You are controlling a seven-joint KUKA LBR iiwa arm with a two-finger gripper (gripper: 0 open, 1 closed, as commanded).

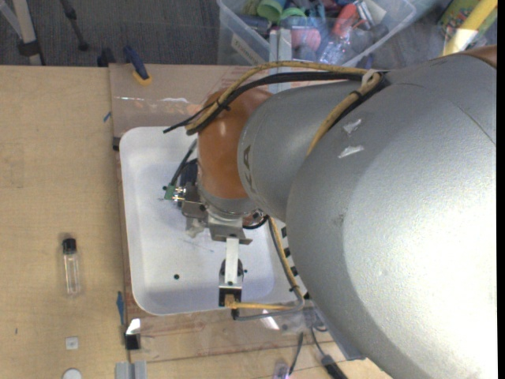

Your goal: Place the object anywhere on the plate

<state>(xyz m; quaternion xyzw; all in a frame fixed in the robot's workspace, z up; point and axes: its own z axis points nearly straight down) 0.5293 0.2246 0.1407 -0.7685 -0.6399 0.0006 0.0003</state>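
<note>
Gripper (209, 219) is low over the middle of the left bin (150, 290), pointing down at its floor. The arm (379, 212) comes in from the right and covers the wrist from above, so whether the gripper is open or closed, or has hold of anything, cannot be told.

Object and plate: both hidden. The arm screens the right-hand bin and the left bin's right part, so their positions cannot be confirmed. The open floor of the left bin carries one small dark speck (176, 275), too small to identify. A glass vial (70, 265) lies on the counter (47, 133), well left of the bin, and a clear tub of toys (316, 14) stands beyond it.

Assessment: the step in hand appears to be a descent or grasp in the left bin. To do it well, the lift should be straight up and clear of the bin wall before any sideways travel — a dragged object would likely slip. Release should be low over the plate, not dropped from height.
</note>
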